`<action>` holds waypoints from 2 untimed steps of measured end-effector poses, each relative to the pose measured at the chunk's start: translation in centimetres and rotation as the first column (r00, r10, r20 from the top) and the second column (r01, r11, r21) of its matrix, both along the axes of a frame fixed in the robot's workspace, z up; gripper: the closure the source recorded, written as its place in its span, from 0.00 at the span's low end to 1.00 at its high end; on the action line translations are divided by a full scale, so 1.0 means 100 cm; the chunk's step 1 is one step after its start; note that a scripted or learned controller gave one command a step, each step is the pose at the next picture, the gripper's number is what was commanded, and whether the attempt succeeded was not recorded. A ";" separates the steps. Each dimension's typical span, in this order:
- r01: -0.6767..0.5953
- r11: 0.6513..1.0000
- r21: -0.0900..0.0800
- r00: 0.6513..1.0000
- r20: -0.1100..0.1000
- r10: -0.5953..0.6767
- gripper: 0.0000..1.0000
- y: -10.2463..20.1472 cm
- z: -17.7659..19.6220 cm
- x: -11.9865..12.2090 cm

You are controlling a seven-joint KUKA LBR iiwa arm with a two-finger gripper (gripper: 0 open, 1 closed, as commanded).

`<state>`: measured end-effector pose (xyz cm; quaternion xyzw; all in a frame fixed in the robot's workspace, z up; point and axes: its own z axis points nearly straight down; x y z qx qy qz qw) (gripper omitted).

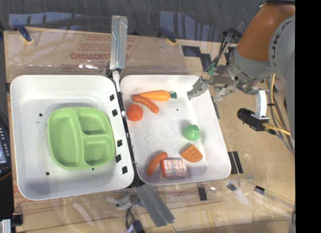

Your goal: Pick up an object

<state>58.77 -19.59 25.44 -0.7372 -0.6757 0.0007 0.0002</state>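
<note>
The right bin (213,127) holds several toys. An orange carrot (155,95) lies at the back beside a small orange sausage (146,103) and a red tomato (134,112). A green round piece (191,132) and an orange waffle-like piece (192,153) sit toward the right. Another sausage (156,162) and a small printed can (174,168) lie near the front wall. My gripper (206,92) hovers over the bin's back right corner, just right of the carrot's green tip. It is open, with nothing between its fingers (193,94).
The left bin (25,106) holds a green divided plate (80,137). A grey taped ridge (118,41) rises behind the divider between the bins. Cables and a black fitting (251,118) hang off the arm beyond the right bin's wall.
</note>
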 end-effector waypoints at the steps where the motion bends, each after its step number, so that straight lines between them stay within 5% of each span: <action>1: -0.026 1.000 0.002 1.000 -0.006 0.026 0.00 0.083 -0.065 0.036; 2: -0.094 0.996 0.001 0.996 -0.003 0.094 0.00 0.094 -0.163 0.061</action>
